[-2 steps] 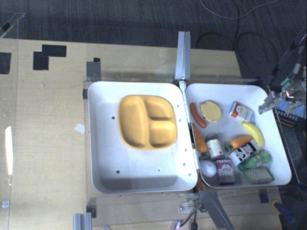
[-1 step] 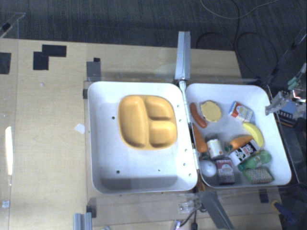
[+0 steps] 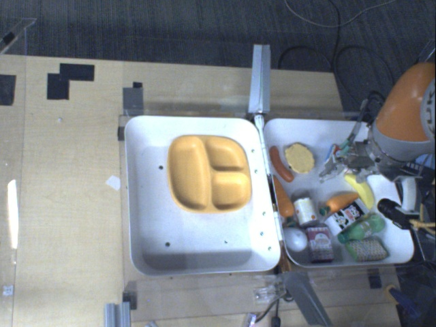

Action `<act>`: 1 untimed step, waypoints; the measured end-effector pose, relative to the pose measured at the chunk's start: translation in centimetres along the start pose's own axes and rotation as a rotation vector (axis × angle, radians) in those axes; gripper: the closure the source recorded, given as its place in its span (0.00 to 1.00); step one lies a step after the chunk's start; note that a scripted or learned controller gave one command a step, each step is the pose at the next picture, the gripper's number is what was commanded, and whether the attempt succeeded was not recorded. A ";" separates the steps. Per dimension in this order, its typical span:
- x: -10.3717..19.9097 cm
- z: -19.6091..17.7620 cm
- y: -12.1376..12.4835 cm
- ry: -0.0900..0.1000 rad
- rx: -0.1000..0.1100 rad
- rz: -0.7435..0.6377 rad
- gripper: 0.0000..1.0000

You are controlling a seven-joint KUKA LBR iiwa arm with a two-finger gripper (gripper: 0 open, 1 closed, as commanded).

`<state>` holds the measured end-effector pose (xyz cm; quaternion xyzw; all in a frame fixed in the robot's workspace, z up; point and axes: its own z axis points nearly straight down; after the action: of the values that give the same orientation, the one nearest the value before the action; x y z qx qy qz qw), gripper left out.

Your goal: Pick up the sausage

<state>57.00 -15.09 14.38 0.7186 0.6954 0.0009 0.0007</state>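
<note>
The sausage [image 3: 281, 164] is a reddish-brown link lying at a slant near the left wall of the right bin [image 3: 320, 125]. Just to its right is a round yellow food piece [image 3: 299, 157]. My gripper [image 3: 333, 168] hangs over the middle of the right bin, to the right of the sausage and apart from it, with the round piece between them. It is open and nothing is between its fingers.
The left bin [image 3: 146, 203] holds a yellow divided plate [image 3: 208, 172]. Crowding the right bin's front half are a banana [image 3: 362, 189], a carrot [image 3: 341, 200], a small jar [image 3: 304, 209], a white ball [image 3: 296, 238], a green bottle [image 3: 361, 228] and packets.
</note>
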 end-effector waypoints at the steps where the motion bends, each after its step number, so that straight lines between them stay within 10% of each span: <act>1: 1.4 -8.7 -0.3 -0.001 -0.005 -0.015 0.00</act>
<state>56.77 -13.71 23.05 0.7133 0.7009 0.0022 0.0028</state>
